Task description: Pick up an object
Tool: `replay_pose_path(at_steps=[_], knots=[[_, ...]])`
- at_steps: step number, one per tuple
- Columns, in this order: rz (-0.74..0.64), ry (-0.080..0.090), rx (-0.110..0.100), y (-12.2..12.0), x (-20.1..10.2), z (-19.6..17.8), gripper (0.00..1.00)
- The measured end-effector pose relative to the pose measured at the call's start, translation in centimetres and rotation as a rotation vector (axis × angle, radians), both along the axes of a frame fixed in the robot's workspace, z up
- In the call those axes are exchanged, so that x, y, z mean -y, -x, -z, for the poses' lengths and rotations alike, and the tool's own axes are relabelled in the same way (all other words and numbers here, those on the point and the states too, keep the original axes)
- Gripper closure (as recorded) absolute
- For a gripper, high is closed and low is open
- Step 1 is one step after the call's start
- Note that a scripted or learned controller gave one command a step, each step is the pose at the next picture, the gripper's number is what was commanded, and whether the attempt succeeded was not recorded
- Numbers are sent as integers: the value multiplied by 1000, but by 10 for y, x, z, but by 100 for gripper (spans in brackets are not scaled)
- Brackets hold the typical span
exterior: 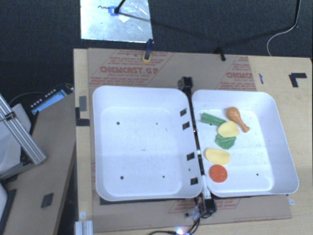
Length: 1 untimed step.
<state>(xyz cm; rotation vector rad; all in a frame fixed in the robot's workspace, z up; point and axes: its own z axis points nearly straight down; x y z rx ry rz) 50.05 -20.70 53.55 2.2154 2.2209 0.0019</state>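
In the right bin (281,131) | toys are clustering left, orange drumstick (237,118) lying freest | my fingers' state: I cannot tell

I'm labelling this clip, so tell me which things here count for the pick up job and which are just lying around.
For the job, all in the right bin:
orange drumstick
green strip
yellow piece
green leaf
yellow slice
red disc

Lying about:
left bin
yellow clip
silver sheet
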Motion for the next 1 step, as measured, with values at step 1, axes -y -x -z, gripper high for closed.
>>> replay_pose_path(at_steps=[1], knots=[[1,-1,-1,14,-1,0,100]])
